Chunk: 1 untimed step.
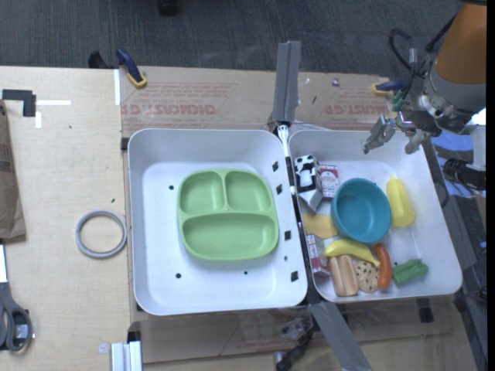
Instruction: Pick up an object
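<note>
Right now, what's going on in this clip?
A grey KUKA arm reaches in from the right, its gripper hanging above the far edge of the right bin with nothing visibly held. That bin holds a blue bowl, a banana, a yellow piece and other toy food. The left bin holds a green divided plate. No pick has happened yet.
</note>
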Each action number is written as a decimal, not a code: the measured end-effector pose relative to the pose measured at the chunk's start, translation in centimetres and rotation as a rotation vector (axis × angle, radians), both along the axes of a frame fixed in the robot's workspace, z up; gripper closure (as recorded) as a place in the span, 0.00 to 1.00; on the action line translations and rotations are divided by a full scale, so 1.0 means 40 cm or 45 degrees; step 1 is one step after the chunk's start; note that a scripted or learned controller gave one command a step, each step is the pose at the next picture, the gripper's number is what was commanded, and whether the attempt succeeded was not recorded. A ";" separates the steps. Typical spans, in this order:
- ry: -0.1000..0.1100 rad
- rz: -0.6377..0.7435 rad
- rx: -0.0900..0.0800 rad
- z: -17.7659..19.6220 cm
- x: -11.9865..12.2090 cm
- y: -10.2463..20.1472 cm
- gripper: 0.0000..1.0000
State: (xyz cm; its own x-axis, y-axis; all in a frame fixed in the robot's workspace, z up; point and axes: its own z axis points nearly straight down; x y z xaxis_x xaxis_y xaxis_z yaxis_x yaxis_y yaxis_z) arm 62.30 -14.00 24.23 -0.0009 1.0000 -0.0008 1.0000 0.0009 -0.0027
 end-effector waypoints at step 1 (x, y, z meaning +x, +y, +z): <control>0.000 0.129 0.001 -0.327 -0.040 0.060 0.00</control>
State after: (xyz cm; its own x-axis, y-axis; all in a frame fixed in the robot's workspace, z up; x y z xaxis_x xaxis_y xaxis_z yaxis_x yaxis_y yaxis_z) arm 60.68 -11.61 11.16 -0.1023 0.9947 0.0000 0.9947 0.1023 -0.0027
